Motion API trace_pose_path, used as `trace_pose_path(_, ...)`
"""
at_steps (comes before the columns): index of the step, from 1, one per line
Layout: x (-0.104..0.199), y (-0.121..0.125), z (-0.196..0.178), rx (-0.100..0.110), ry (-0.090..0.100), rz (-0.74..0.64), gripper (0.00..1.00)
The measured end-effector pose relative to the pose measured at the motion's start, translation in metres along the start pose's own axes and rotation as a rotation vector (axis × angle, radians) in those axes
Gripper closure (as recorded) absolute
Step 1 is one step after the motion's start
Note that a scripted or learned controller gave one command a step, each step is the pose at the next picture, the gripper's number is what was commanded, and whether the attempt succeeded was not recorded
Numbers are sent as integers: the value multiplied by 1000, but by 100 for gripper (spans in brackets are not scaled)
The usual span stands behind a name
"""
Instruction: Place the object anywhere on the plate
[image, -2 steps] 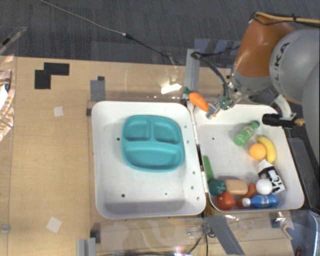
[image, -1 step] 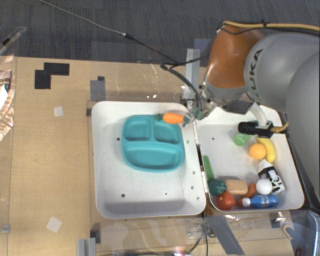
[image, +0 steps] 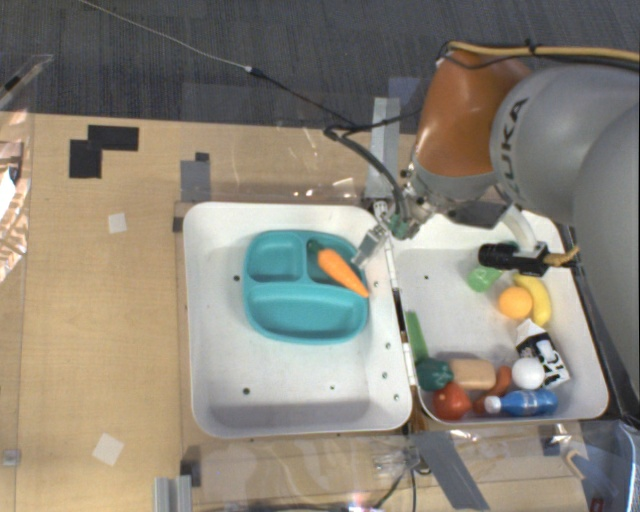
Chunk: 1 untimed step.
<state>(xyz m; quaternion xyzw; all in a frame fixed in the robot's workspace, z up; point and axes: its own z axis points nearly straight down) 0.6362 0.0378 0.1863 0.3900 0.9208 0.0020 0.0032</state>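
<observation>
Left bin's (image: 215, 400) plate (image: 300, 320) bears carrot (image: 341, 271) below gripper (image: 374, 240).

We look down on a pale wooden table (image: 90, 330), its grain running smooth and light across the left side. Black tape (image: 100, 148) sits in a stepped block near its upper left corner, and we spot small pale squares of tape (image: 117, 222) dotted on the wood, one up high, another low near the front. Beyond the table's far edge we see dark grey carpet (image: 250, 40) with a fine ribbed weave. A thin black cable (image: 180, 45) crosses that carpet at a slant. Clear plastic sheeting (image: 15, 200) glints along the far left edge, catching bright light. Grey metal brackets (image: 197, 180) stand at the table's middle.
</observation>
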Motion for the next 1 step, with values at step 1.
trace_pose_path(1, 36, -2, 0, 1, 1, -101, 0)
